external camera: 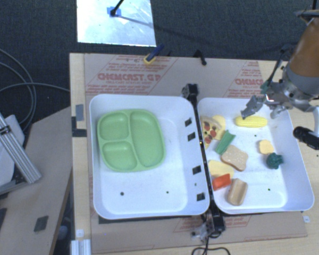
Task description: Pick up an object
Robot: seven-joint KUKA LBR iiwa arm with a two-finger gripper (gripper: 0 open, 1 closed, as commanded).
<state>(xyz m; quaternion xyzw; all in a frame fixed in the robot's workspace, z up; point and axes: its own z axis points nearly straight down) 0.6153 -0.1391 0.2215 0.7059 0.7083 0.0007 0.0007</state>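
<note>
Gripper [264, 105] hovers, fingers seemingly spread and empty, above the yellow plastic corn cob [251, 122]; descend straight, straddling its narrow width.

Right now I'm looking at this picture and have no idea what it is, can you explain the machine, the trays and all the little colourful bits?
One camera looks down at a slant on a bench. The grey and orange machine at the right is a robot arm; its gripper, the two-finger claw at its end, hangs over the right bin just above a yellow toy corn cob. I cannot tell whether the claw is open or shut, and nothing shows between its fingers.

The right bin holds play food: a pizza slice, a green stick, a slice of bread, an orange piece, a tan roll, a small yellow chunk and broccoli. The left bin holds a green divided plate.
</note>
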